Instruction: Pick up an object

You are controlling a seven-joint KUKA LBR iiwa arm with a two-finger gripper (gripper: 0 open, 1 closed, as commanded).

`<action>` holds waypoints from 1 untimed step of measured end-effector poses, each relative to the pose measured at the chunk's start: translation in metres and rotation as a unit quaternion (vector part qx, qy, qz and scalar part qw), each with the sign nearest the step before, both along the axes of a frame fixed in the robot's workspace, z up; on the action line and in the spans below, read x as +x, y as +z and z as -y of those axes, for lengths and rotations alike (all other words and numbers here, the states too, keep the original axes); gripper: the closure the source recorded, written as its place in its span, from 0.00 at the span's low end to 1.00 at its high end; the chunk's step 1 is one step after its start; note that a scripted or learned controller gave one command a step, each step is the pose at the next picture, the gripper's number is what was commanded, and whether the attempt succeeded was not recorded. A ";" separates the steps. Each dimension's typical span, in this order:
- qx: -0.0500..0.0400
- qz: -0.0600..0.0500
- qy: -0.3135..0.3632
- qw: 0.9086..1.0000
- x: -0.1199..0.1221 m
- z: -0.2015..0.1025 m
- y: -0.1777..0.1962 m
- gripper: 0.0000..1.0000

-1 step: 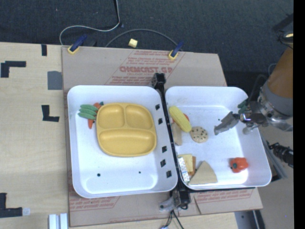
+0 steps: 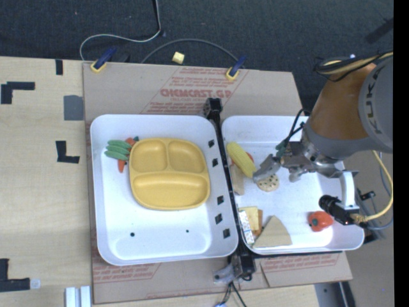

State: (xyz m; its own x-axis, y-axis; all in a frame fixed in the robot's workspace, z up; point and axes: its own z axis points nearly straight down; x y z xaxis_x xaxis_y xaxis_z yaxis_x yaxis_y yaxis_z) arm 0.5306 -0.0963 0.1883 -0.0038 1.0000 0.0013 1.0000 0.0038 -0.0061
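My gripper (image 2: 279,171) hangs over the middle of the right bin (image 2: 291,128), with its fingers spread open. A round speckled cookie (image 2: 269,183) lies just below the left finger (image 2: 262,169), touching or nearly touching it; nothing is clamped between the fingers. A yellow banana-shaped piece (image 2: 239,158) lies to the left of the gripper. At the bin's front are a tan triangular slice (image 2: 275,233) and a yellow cracker-like piece (image 2: 252,219). A small red fruit (image 2: 319,220) sits at the front right.
The left bin (image 2: 108,229) holds a yellow divided plate (image 2: 169,173) and green and orange toy vegetables (image 2: 119,149) at its back left. A black divider (image 2: 220,171) runs between the bins. A pale slice (image 2: 238,184) rests by the divider.
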 end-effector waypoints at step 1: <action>-0.002 0.004 -0.001 1.000 0.059 0.027 -0.108 0.00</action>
